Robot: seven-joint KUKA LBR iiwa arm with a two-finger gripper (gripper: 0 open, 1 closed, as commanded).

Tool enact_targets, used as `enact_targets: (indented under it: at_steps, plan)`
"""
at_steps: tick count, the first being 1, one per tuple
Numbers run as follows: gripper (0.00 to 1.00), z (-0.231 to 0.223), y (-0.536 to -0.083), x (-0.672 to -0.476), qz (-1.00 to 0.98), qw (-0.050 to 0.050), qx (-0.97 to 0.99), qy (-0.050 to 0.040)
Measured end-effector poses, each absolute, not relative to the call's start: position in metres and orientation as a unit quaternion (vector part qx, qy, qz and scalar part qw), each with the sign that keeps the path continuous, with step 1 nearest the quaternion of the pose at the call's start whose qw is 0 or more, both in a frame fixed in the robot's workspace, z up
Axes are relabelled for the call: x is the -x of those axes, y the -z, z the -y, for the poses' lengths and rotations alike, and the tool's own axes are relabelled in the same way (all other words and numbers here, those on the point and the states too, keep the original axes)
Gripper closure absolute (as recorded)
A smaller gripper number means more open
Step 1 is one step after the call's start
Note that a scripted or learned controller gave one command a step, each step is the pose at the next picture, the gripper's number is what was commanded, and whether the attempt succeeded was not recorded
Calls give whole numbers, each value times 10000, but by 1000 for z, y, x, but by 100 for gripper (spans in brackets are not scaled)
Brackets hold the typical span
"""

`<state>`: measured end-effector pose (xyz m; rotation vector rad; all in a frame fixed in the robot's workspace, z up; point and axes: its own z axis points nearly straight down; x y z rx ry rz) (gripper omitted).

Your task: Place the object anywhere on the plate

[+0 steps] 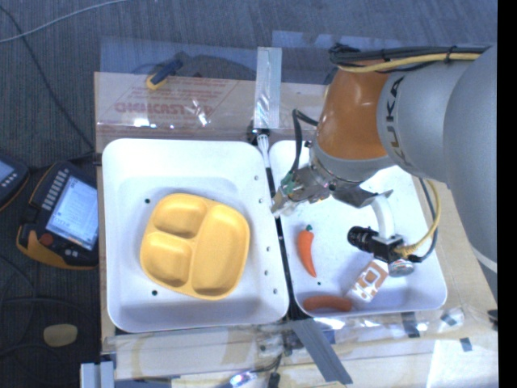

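Your small orange plastic carrot (pixel 307 250) lies in the right white bin (pixel 428 297), just below the claw (pixel 287 194) and slightly to its right, long axis near vertical, green top toward the claw, tip pointing away. You cannot tell the claw's state. The yellow divided plate (pixel 195 244) sits left of the claw and lower.

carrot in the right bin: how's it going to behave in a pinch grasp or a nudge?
The carrot looks like a small glossy plastic toy, so probably rigid and light. Its tapered, rounded body may slip toward the thin tip when pinched. It lies flat on the right bin floor, so a sideways nudge would likely roll or pivot it.
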<state>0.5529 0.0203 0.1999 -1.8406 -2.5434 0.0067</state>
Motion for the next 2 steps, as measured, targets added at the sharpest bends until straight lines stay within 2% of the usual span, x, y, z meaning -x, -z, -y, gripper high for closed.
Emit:
enact_targets:
  at_steps: [1,2]
  plan:
    - [0,-20,-200,-553,8101,11,5862,-23]
    - [100,-21,-208,-553,8102,15,5861,-24]
